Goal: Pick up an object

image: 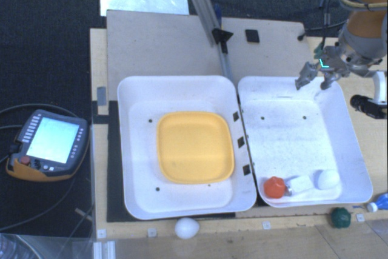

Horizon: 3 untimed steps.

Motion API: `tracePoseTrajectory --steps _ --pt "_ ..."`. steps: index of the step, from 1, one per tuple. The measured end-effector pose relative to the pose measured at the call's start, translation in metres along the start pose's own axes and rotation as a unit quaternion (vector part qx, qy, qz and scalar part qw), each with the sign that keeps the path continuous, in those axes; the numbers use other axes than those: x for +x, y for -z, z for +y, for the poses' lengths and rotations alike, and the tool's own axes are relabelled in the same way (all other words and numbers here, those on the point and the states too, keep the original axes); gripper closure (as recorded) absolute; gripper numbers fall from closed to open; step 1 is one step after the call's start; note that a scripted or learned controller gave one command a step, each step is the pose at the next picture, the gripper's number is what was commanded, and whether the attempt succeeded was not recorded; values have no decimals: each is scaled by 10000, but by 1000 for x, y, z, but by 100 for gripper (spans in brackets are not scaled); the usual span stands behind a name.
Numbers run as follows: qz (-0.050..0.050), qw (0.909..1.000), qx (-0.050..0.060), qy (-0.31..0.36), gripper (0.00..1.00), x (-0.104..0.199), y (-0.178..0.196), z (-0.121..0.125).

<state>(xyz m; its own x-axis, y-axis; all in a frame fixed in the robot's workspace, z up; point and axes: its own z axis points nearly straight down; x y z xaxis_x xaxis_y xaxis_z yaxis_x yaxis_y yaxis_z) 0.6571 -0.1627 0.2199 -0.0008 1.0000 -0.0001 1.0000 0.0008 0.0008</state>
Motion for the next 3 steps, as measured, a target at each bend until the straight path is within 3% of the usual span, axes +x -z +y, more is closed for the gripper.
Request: tracePoseTrajectory --steps 1,3 --pt "0 10000 0 0 0 0 0 0" --pt "2 10000 16 -5 0 -12 -88 3"
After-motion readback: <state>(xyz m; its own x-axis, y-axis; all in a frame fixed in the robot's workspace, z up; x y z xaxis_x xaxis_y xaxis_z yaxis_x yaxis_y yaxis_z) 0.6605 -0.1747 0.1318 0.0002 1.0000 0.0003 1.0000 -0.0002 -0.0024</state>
